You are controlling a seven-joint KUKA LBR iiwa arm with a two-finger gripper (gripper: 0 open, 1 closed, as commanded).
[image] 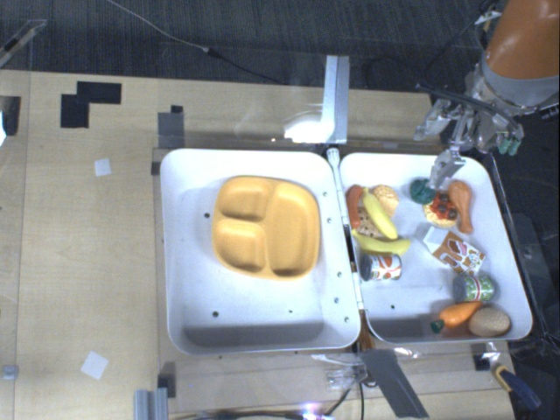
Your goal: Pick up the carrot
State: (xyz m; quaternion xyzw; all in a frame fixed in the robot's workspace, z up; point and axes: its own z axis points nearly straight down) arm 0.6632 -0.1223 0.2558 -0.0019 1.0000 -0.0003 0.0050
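Observation:
The carrot (458,313), orange with a small green top, lies near the front right corner of the right bin (411,318). It sits between a green can (473,287) and a tan potato (489,322), touching or almost touching both. My gripper (446,170) hangs over the far right part of that bin, well behind the carrot. It is just above a teal piece (422,189) and a red-and-orange food piece (443,208), and nothing of the carrot is in it.
The right bin also holds a banana (380,226), a red sausage (353,206), a small printed carton (458,254) and a can (386,268) on its side. The left bin (188,304) bears a yellow divided plate (266,226). A metal post (336,94) rises behind the bins.

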